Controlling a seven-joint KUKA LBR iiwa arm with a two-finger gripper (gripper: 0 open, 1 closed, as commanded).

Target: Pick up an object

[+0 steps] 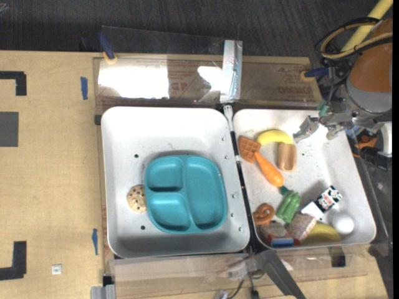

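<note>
1. Camera view, big picture first: two shallow white bins sit side by side on the surface, left bin (118,129) and right bin (361,195), touching along the middle divide.
2. The arm comes in at about 2 o'clock, with its orange band (374,73) just above the wrist. The hand (315,124) sits over the top edge of the right bin, up near that bin's 1 o'clock corner.
3. Honestly can't tell how far the hand is spread, it's too small and cluttered there. Nothing shows between its tips, so it's not holding anything as far as I can see.
4. The pickable stuff is all in the right bin. A yellow banana (274,136) lies closest to the hand, at roughly 8 o'clock from it, with a tan bread-roll thing (286,157) just below.
5. A waffle piece (247,148) touches an orange carrot (269,170) near the divide.
6. Down at the bin's 6 o'clock it's a pile: pretzel (264,213), green veggie (288,207), a black-and-white carton (328,199), a white egg (343,224).
7. The left bin holds a teal divided plate (185,193) in the middle, with a cookie (136,198) right at its 9 o'clock edge.
</note>
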